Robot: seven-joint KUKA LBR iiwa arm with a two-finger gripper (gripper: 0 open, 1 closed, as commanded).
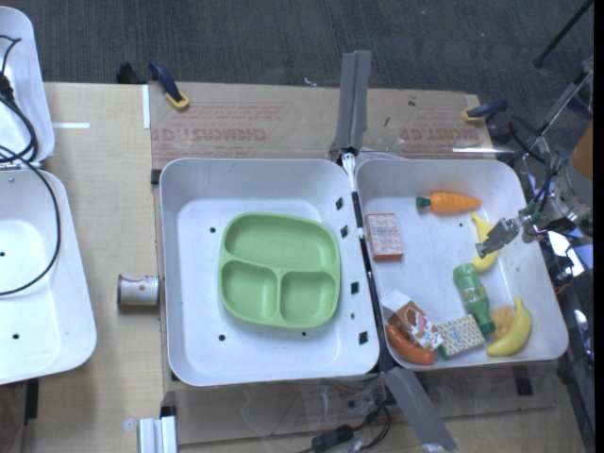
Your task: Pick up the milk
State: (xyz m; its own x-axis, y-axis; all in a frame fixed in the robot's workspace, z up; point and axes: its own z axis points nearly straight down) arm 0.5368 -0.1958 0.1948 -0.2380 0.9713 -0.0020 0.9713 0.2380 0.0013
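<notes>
the milk point(383, 235), which i take to be the small pale carton with the pinkish face, lies flat in the right bin point(429, 264), close to the wall it shares with the left bin point(189, 253) and towards the far half. it has bare floor on every side: the carrot point(449, 201) is off to its right, and the green bottle point(472, 298) and the heap of packets at the near edge are well apart from it

the tool point(495, 242) hangs over the opposite side of the same bin, above a small banana point(484, 245) near the right wall. from this slanted view i cannot tell whether it is apart or together, and nothing is plainly held in it

the step in hand looks like the approach, so the job is barely begun. to do it well, the tool should travel across the bin above the things in it, passing between the carrot and the bottle without brushing either, and stop squarely over the carton. the carton lies with its long side running roughly away from the camera, so closing across its narrow width looks safest. come down straight, wide enough to clear both long edges, and mind the shared wall just to the left, since the clearance on that side looks tight. a flat, light carton may slide or tip if only one side is touched first, so centre it before closing
</notes>
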